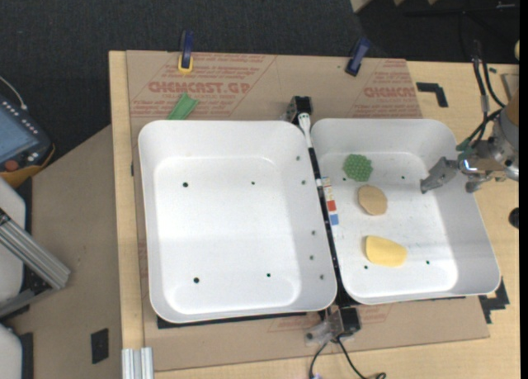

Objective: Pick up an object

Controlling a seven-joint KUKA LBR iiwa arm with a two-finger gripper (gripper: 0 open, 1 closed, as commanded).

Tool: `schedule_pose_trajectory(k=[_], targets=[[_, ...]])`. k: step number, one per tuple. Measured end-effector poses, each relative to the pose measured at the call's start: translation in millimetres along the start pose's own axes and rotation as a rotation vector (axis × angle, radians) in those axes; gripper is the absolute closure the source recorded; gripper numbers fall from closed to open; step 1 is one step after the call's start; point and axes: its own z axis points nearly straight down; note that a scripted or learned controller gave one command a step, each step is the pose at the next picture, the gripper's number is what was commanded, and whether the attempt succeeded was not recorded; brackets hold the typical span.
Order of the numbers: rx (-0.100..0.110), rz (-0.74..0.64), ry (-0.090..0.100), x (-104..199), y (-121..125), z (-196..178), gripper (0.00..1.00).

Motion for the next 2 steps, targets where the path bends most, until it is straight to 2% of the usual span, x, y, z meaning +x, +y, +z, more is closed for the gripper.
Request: schedule_pose_trajectory(k=[1, 2], targets=[[-0.013, -0.010, -0.001, 52, 122, 107, 0.00], [0.008, 0.006, 0.002, 16, 33, 104, 0.00]])
